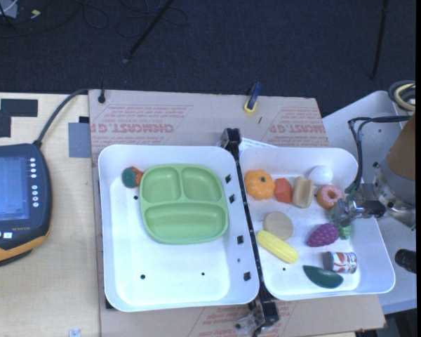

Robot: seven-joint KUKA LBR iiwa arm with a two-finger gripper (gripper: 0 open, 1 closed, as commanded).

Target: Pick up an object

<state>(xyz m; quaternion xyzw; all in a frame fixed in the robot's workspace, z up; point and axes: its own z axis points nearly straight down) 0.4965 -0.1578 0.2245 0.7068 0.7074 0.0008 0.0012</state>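
Note:
The right bin (pixel 368 248) holds several toy foods: an orange (pixel 259 184), a red piece (pixel 283 190), a beige piece (pixel 303 192), a white egg (pixel 321 173), a pink donut (pixel 329 196), a tan disc (pixel 278 225), a yellow corn cob (pixel 277 246), purple grapes (pixel 323 234), a small can (pixel 343 261) and a dark green piece (pixel 323 276). My gripper (pixel 346 215) reaches in from the right and hangs low at that bin's right side. It is just right of the donut and above the grapes.
The left bin (pixel 168 279) bears a green divided plate (pixel 184 203) and a small red and green toy (pixel 131 177) at its far left corner. A teach pendant (pixel 14 202) lies on the bench at the left. A blue and yellow clamp (pixel 252 98) sits behind the bins.

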